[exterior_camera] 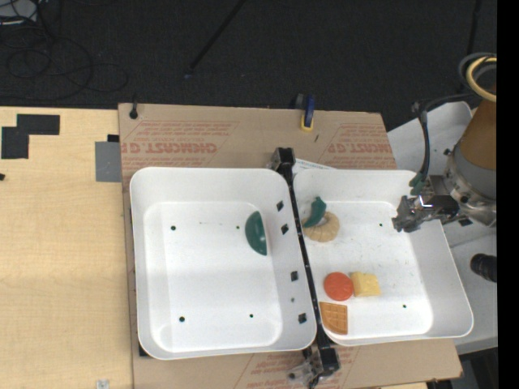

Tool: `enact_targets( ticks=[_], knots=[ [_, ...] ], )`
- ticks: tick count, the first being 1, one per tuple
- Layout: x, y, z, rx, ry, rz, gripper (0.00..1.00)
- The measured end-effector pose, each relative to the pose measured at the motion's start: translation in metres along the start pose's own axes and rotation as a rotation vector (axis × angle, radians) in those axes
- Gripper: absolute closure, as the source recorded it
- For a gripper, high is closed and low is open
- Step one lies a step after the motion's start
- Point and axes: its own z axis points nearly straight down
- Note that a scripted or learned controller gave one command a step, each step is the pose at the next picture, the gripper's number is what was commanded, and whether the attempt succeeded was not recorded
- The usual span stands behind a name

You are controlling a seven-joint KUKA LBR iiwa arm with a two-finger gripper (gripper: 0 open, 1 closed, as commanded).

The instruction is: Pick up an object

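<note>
Objects lie in two white bins: a green piece (256,233) in the left bin (154,217), and a tan disc (323,229), red ball (338,286), yellow block (366,284) and waffle (334,317) in the right bin (438,298). End effector (408,215) hovers over the right bin's far right edge — grip state cannot be told.

Bright, even overhead light, soft picture

We see the two shallow white plastic bins (162,217) nearly washed out, faint shadows under their rims, the dark floor (243,39) dim, and edges slightly blurred throughout.
</note>
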Motion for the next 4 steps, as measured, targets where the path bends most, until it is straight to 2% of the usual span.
enact_targets(
  ticks=[1,2,3,4],
  knots=[
    [-0.017,-0.031,-0.042,0.011,0.003,-0.002,1.0],
    [-0.032,-0.046,-0.086,0.01,0.003,-0.002,1.0],
    [-0.092,-0.044,-0.177,0.004,-0.002,0.0,1.0],
    [-0.087,-0.048,-0.016,0.03,0.011,-0.004,1.0]
  ],
)
